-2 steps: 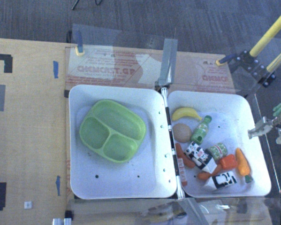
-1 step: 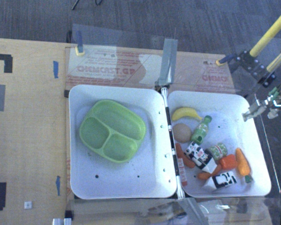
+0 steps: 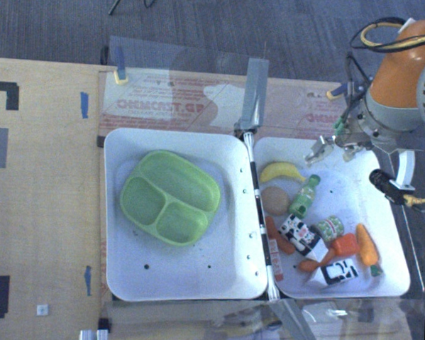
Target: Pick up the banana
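Note:
A yellow banana [image 3: 282, 171] lies in the right bin [image 3: 390, 232], near its back left corner. My gripper [image 3: 333, 152] hangs over the back of that bin, up and to the right of the banana and apart from it. It is open, and nothing sits between its fingers [image 3: 315, 153].
The right bin also holds a brown round item [image 3: 274, 199], a green bottle [image 3: 303, 196], a small green can [image 3: 329, 228], a black-and-white cow toy [image 3: 298, 233], carrots [image 3: 367, 245] and a carton [image 3: 340, 272]. The left bin [image 3: 122, 267] holds a green divided plate [image 3: 170, 197].

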`<state>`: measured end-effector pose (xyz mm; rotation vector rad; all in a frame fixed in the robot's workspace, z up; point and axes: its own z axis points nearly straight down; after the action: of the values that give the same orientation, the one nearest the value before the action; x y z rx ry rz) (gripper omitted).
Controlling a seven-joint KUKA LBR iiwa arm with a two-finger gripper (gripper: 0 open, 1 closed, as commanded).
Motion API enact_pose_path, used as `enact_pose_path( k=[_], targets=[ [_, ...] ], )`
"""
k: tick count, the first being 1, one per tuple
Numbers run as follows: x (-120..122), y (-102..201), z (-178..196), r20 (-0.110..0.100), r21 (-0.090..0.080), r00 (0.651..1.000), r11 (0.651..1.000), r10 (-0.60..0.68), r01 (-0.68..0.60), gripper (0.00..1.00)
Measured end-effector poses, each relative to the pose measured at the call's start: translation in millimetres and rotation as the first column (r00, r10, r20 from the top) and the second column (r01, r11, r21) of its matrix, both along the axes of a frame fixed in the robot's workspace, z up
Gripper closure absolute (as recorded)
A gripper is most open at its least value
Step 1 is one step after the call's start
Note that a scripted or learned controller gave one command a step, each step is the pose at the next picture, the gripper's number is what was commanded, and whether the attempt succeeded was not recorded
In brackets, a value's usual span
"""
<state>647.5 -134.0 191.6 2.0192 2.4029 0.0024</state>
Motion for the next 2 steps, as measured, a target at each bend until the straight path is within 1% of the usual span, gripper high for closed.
enact_pose_path(
  k=[1, 2],
  targets=[
    [20, 39, -97, -0.002, 0.001, 0.976, 0.976, 0.218, -0.218, 0.0],
    [-2, 1, -102, -0.003, 0.001, 0.998, 0.998, 0.056, -0.056, 0.0]
  ],
)
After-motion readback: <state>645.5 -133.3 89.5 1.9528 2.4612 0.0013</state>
